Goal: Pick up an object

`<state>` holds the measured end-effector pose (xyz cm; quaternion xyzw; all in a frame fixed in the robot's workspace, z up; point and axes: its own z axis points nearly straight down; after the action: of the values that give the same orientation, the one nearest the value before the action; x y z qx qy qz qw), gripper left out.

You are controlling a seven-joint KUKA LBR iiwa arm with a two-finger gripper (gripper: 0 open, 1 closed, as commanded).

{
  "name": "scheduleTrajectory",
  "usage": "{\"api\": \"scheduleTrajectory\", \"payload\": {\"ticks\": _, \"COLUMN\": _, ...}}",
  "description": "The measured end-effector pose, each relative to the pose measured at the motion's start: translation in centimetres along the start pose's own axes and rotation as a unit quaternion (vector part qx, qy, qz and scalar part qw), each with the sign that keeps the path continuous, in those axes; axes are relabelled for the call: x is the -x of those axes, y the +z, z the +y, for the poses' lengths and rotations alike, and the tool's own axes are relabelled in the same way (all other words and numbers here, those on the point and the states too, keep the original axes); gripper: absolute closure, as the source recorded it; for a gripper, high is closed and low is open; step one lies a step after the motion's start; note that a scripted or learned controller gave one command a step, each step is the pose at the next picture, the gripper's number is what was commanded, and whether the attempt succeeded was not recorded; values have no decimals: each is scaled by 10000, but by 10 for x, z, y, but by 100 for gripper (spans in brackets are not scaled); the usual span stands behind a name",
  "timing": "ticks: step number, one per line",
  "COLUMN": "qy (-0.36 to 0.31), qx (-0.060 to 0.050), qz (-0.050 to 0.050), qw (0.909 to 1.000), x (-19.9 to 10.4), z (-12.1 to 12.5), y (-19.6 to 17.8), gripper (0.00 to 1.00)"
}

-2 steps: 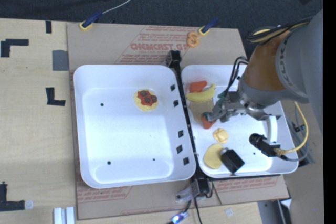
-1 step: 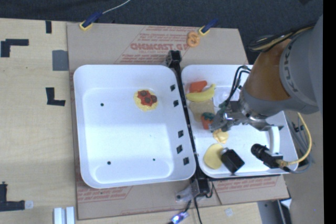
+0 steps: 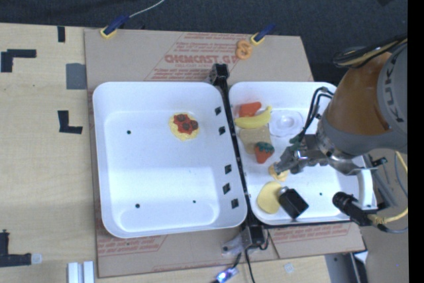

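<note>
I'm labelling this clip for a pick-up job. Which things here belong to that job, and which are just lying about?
Job:
gripper
right bin
toy banana
strawberry toy
black block
yellow disc
clear cup

Lying about:
left bin
small pizza toy
cardboard sheet
blue clamps

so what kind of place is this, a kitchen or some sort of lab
Most likely a robot lab bench, not a kitchen. Two shallow white bins sit on cardboard, the food in them looks like toys, such as a small pizza and a banana, and an arm's gripper reaches into the right-hand bin.
</note>
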<state>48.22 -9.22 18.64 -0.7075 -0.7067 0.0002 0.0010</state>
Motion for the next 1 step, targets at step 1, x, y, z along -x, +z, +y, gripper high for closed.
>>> {"api": "scheduleTrajectory", "payload": {"ticks": 1, "qy": -62, "qx": 19, "qz": 6, "qw": 10000, "x": -94, "z": 19, "y": -39, "gripper": 100}}
